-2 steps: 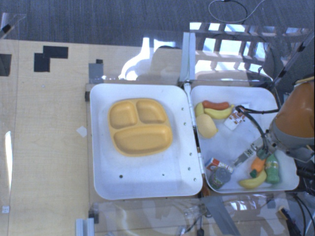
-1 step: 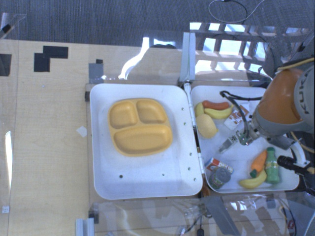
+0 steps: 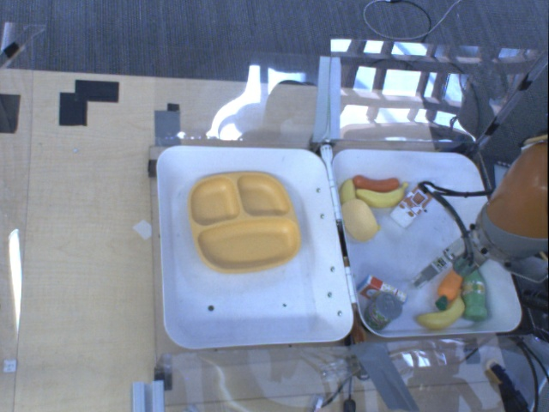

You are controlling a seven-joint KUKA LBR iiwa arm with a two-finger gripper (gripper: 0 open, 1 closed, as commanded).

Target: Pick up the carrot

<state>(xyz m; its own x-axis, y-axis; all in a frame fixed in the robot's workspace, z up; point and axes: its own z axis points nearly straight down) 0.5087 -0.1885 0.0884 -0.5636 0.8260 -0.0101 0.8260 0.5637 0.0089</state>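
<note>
End effector (image 3: 439,267) low over the right bin (image 3: 446,168), finger state impossible to tell. Carrot (image 3: 449,287) just below and right of it, touching a green bottle (image 3: 474,295); yellow banana (image 3: 441,315) further below.

Two bins sat side by side on the bench. The left bin (image 3: 249,316) held a three-compartment tray (image 3: 244,220) lying toward its far side. In the right bin (image 3: 446,161), a potato (image 3: 360,221) lay at the left wall, with a banana (image 3: 381,197) and a sausage (image 3: 376,182) just beyond it. A small carton (image 3: 411,208) lay right of the banana. Near the front, a can (image 3: 382,309) lay left of a second banana (image 3: 441,316). The carrot (image 3: 449,286) lay just behind that banana, a bottle (image 3: 474,294) beside it on the right, the gripper (image 3: 439,267) touching the carrot's far-left side.
</note>
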